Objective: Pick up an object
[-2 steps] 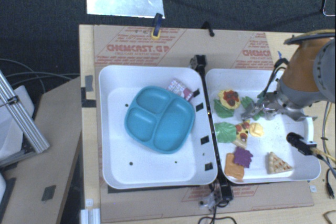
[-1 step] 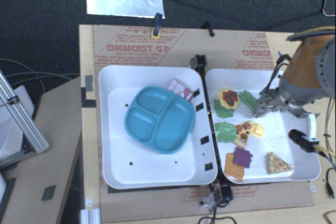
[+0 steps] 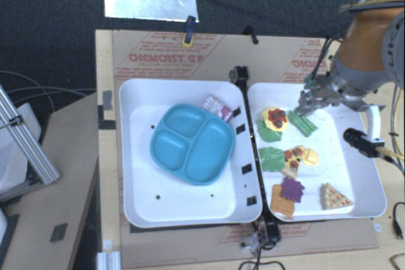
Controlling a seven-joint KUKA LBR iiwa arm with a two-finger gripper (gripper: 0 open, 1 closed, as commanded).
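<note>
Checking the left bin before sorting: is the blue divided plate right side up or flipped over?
Right side up: the blue divided plate shows its three hollow compartments and raised dividers facing the camera, lying flat in the left bin.

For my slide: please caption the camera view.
Grey arm's gripper above green toy piece in right white bin.

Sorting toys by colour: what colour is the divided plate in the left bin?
Light blue divided plate, camera view.

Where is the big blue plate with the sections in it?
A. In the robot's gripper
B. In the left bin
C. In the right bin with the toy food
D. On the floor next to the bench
B. The blue plate lies flat in the left bin, while the toy food sits in the right bin.
</note>
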